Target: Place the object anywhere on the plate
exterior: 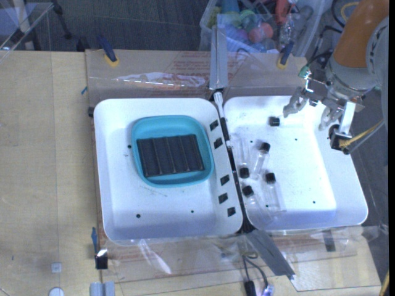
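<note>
Overhead slanted view of a wooden bench (43, 165) carrying two shallow white bins side by side. The left bin (111, 214) holds a light blue plate (141, 131) with rounded corners, and a dark ribbed insert (170, 155) lies flat in the plate's middle. The right bin (321, 190) holds several small clear vials with black caps: one vial (259, 157) lies near the bin's centre, another vial (271, 190) lies just below it, and two more sit close against the divider (223, 159) between the bins. A lone black cap (274, 121) rests near the bin's back edge. The divider carries a row of small black clips.

The arm (364, 29), grey with an orange band, enters from the right. Its gripper (316, 110) hangs above the back right part of the right bin, tilted. The jaws stand spread apart with nothing between them; one finger (293, 106) points down towards the lone cap without touching it, and the other finger (327, 119) is nearer the bin's right wall.

Beyond the bins, a clear plastic tub (265, 11) of mixed coloured toys sits at the back, and blue clamps (110, 55) pin a plastic sheet along the rear edge. The divider lies between the vials and the plate.
</note>
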### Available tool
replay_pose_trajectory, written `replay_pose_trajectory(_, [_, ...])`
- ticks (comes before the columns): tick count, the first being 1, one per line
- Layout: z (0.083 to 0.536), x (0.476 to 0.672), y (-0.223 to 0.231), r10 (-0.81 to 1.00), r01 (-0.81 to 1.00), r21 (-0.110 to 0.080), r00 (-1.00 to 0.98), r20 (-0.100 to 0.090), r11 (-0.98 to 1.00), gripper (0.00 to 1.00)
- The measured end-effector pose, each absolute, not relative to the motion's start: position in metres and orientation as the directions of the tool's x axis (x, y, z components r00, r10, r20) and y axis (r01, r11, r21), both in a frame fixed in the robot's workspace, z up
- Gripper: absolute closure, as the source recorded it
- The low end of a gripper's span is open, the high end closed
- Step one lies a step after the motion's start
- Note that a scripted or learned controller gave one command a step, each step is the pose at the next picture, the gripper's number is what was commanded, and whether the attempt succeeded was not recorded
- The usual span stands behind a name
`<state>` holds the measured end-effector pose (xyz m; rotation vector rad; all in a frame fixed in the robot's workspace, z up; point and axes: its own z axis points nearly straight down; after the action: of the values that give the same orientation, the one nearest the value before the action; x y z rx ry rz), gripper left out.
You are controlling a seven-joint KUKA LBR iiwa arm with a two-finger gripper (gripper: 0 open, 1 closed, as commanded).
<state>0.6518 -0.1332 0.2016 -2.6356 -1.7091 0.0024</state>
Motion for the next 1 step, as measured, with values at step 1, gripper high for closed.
replay_pose_trajectory(1, [0.2216, 0.6668, -0.1921, 0.886, 0.886, 0.000, 0.463, -0.001, -0.463, 0.00])
